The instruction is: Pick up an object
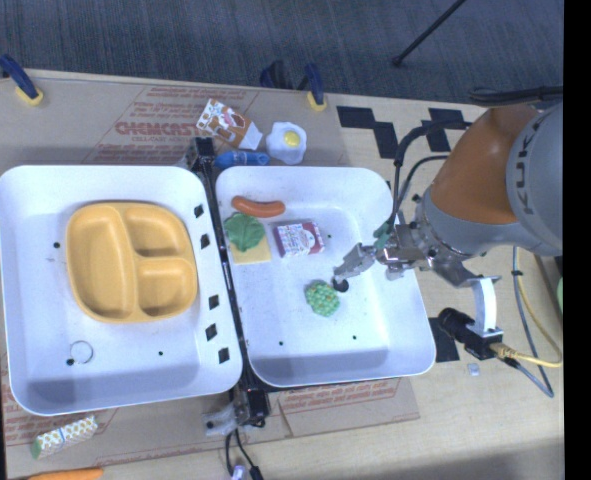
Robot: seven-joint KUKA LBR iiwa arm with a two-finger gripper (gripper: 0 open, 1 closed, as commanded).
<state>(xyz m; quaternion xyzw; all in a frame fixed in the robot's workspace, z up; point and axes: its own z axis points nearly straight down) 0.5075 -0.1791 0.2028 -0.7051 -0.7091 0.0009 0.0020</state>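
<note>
While the grey arm [495, 183] with its orange band reaches in from the right over the rim of the right bin [275, 363], its gripper [343, 276] hangs low above the bin floor, just beside a small green knobbly object [323, 298] that lies near the middle of the bin. Whether the fingers are wide or narrow cannot be told from this angle, and nothing is seen between them. The dark fingertip sits at the upper right edge of the green object, so close that touching and apart cannot be told. Farther up the same bin lie a red-and-white packet [298, 238], a green leafy piece [244, 232] resting on a yellow slice [253, 252], and a sausage [258, 206] near the far wall; all three are well apart from the gripper, and open white floor lies between them and it. The left bin [20, 268] holds a yellow divided tray [132, 259] and a small clear ring [80, 351] near its front corner. Outside the bins, on the cardboard-covered bench [125, 118], sit a small printed carton [220, 121], a blue item [240, 158] and a white-and-yellow toy egg [287, 140] behind the bins, with blue clamps [20, 78] at the bench edge.
</note>
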